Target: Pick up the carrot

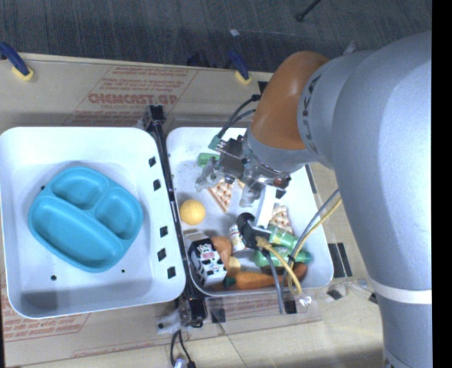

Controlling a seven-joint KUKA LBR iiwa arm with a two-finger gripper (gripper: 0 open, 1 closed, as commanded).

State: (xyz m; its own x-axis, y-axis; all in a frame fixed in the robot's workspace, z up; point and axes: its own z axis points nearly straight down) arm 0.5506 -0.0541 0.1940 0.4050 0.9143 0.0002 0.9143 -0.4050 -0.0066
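While the gripper (228, 186) is hanging over the 12 o'clock half of the right bin (181, 156), above a waffle piece (221, 196), its jaws are standing spread and pinching nothing. The carrot (250, 281) is lying at the bin's 6 o'clock, along the near wall, at about 5 o'clock from the gripper and well apart from it. Clutter is crowding it: a black-and-white cube (205, 257) is sitting just beside its 9 o'clock end, and green pieces (283, 240) are lying near its 1 o'clock side. Judgement: the arm is working through the approach, grasp not yet made. To do this well, it should be travelling toward 6 o'clock, turning the jaws across the carrot's short axis, and descending at mid-length, keeping clear of cube and wall. The yellow ball (193, 211), at the bin's 9 o'clock, is posing no obstruction.
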